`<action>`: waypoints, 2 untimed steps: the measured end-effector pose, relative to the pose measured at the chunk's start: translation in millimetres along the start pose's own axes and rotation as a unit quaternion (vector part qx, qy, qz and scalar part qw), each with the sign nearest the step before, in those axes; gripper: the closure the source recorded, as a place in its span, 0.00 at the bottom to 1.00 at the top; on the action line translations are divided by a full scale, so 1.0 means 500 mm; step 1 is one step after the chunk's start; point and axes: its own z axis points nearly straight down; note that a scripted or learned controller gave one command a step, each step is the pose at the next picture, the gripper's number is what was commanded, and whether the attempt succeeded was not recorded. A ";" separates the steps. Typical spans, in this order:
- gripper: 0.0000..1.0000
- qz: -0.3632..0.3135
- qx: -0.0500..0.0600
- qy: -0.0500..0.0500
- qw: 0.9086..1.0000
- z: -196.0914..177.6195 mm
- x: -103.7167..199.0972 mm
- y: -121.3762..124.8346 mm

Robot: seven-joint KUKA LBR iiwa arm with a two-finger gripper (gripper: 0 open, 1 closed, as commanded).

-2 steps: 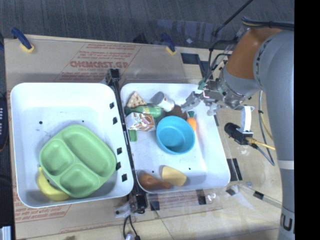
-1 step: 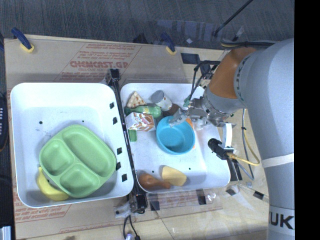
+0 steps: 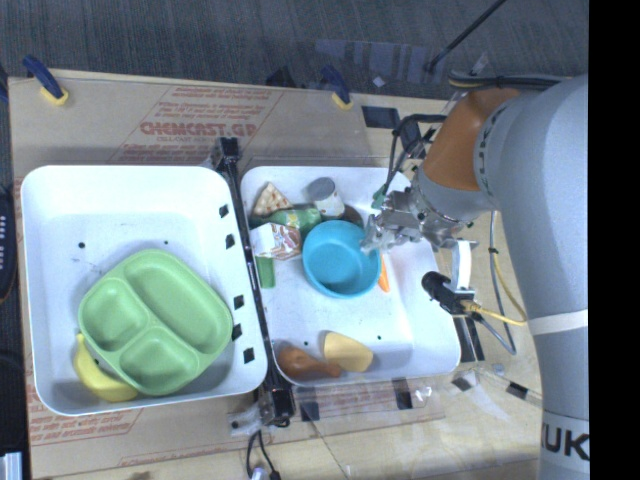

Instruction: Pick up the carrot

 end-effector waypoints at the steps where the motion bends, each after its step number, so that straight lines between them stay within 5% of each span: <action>1: 1.00 -0.173 -0.003 0.001 0.985 -0.058 0.015 -0.066; 2: 1.00 -0.104 -0.002 0.002 0.995 -0.128 0.105 -0.136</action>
